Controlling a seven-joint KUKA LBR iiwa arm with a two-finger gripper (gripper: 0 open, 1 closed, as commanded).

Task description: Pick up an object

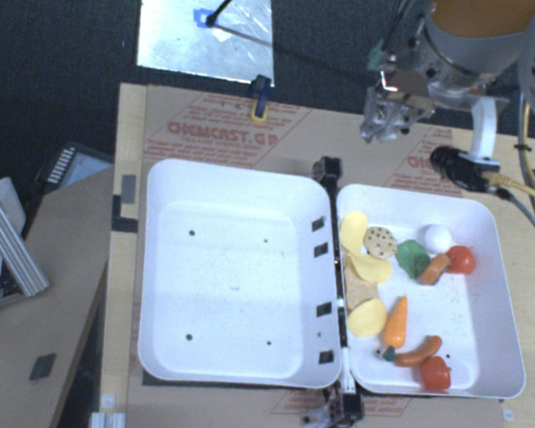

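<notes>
My gripper [385, 127] hangs high above the bench, behind the back edge of the right bin [499, 306], with nothing seen between its fingers. The right bin holds toy food: a yellow piece [352, 231], a cookie [379, 240], a white egg [435, 238], a green piece [412, 259], a red tomato [462, 260], an orange carrot [395, 321], a sausage [419, 351] and a red piece [436, 373]. More yellow slices [367, 318] lie near the divider.
The left bin [234, 271] sits beside the right one, joined by a black hinge strip [331, 261]. A blue and yellow clamp [260, 99] stands at the bench's back edge. A shiny sheet [206, 24] lies on the floor behind.
</notes>
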